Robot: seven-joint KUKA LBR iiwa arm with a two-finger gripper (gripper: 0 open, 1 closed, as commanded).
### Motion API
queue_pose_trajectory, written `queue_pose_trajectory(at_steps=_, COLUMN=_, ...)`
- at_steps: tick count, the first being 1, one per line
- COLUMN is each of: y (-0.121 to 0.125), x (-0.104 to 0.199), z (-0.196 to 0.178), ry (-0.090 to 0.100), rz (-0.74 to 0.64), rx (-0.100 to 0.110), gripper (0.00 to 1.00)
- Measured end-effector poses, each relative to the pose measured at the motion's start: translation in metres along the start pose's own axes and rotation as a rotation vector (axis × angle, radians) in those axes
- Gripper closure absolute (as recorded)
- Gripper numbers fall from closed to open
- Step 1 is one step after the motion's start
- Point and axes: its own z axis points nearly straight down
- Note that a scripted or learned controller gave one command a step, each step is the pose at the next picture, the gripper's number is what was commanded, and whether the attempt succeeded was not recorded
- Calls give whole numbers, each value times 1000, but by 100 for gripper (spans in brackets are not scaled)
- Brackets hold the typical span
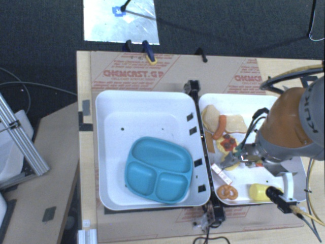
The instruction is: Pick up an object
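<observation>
Hovering in the right bin (pixel 238 99), you're seeing the gripper (pixel 231 160) with jaws parted, gripping nothing, sitting just above the white bar (pixel 221 174), whose long axis is running diagonally down-right.

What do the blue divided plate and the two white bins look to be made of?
The blue plate looks like moulded plastic, matte to satin: even colour, rounded compartment ridges, soft highlights. The left bin and right bin also look like smooth white plastic, with rounded corners and thin rims; coated metal can't be ruled out from the view.
</observation>
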Motion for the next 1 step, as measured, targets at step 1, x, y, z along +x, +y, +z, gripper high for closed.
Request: queue_pose_trajectory(at_steps=1, y=0, x=2, z=10, ry=-9, rz=6, rx=-13, gripper=0)
